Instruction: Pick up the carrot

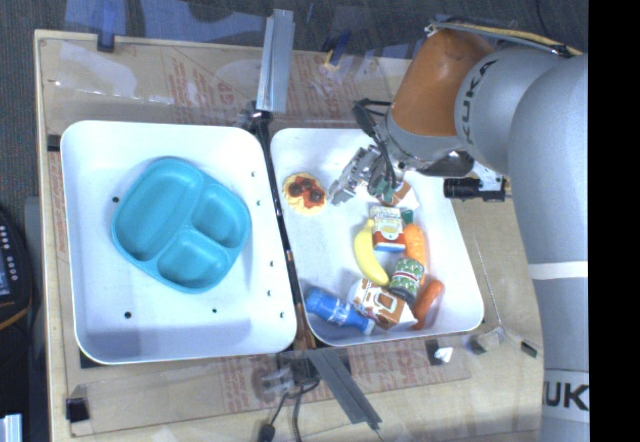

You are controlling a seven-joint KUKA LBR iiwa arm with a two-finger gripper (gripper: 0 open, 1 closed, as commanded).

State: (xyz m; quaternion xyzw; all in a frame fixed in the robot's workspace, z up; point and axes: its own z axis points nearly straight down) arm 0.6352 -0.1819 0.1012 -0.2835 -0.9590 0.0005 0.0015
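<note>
Metal-grey, the gripper [362,176] hung over the right bin [460,240], beside a small round pizza toy [304,192]; how far it stood open could not be told, and nothing showed in its hold. Below the gripper, past a small carton [388,228], lay the orange carrot [414,244], beside the banana [369,256]. "KUKA" lettering marked the arm [530,120].

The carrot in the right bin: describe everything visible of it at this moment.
The carrot is a short orange piece, plastic-looking like toy food, lying roughly lengthwise down the view in the right bin. Its upper end meets a small carton, and its lower end borders a green-labelled can. The banana lies to its left. The gripper hangs above and left of it, not touching.
</note>
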